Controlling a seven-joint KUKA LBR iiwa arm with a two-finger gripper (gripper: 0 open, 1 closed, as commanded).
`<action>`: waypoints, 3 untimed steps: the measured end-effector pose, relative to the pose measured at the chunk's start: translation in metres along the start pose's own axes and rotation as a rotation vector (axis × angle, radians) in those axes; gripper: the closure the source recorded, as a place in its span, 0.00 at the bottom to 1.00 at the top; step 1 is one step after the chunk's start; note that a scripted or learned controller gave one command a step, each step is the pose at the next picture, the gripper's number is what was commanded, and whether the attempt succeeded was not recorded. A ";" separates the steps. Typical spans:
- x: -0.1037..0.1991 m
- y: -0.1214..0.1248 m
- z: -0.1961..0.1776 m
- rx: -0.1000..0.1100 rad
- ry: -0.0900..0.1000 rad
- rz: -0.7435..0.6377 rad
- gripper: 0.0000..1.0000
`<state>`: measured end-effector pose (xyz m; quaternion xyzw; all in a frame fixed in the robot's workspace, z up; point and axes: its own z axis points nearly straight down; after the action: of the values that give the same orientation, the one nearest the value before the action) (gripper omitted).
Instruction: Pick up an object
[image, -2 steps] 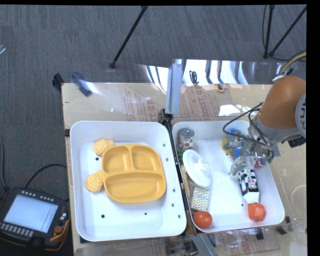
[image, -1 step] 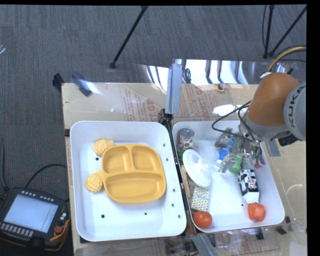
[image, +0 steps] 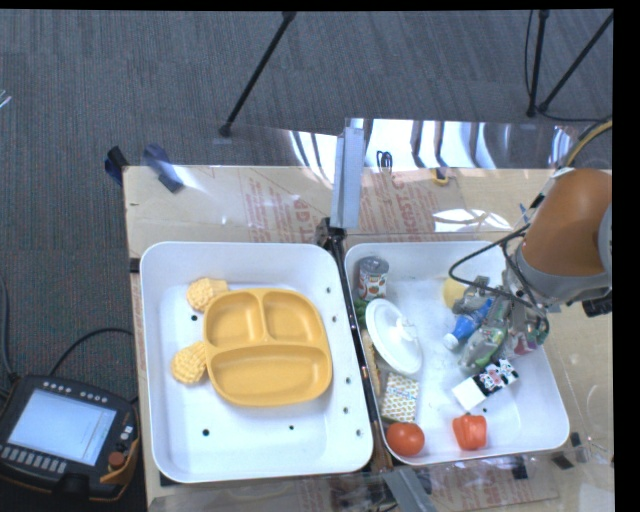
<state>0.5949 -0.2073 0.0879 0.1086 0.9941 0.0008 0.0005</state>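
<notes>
- Under the jaws (image: 497, 335), whose spread I cannot tell, lies a clear bottle (image: 482, 345).
- Just beside: one blue-capped bottle (image: 466, 325), one black-and-white carton (image: 486, 384).

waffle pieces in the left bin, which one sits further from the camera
The upper waffle piece, at the yellow divided plate's top-left corner, sits further back. The other waffle piece lies lower in the view, against the plate's left edge.

From my remote station I log: a cardboard-topped desk (image: 250, 205) on dark carpet (image: 120, 80), a teach pendant (image: 60, 440) at lower left, a clear panel (image: 430, 145) along the far edge, and two tripod legs (image: 258, 72) beyond.
</notes>
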 end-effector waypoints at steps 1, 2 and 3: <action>0.004 0.041 0.000 -0.001 0.002 0.081 0.00; 0.051 0.035 0.001 0.001 0.002 0.213 0.00; 0.082 0.012 0.001 -0.001 0.005 0.177 0.00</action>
<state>0.5169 -0.1782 0.0865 0.1959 0.9806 0.0018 -0.0019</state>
